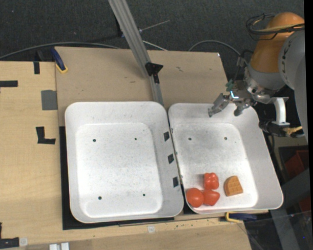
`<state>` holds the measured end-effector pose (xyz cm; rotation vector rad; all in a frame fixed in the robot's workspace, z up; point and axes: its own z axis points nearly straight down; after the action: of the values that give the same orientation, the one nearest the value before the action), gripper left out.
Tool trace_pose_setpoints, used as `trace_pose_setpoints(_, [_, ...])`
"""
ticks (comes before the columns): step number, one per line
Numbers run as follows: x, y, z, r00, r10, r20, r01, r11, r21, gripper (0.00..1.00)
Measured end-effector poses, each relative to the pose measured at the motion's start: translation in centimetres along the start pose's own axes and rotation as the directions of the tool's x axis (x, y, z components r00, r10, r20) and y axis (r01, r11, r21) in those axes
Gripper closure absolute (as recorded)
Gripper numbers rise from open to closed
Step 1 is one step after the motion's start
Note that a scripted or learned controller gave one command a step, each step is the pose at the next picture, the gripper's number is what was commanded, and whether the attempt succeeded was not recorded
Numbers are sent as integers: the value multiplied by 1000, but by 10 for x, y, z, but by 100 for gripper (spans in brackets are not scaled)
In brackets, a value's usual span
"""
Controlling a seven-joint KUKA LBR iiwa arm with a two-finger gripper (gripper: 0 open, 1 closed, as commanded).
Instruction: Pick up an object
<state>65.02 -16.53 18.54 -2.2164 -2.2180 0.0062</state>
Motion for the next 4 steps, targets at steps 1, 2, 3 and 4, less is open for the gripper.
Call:
trace_pose_setpoints(1, [0, 1, -4, 1000, -2, 2, 2, 1000, -5, 0])
trace_pose_setpoints(2, [-4, 8, 47, 1000, -1, 2, 1, 1000, -1, 0])
trace_pose_setpoints(3, [-3, 8, 100, 1000, -2, 3, 2, 1000, -3, 0])
trace_pose_setpoints(4, [-2, 9, 87, 1000, -3, 4, 3, 1000, -6, 100])
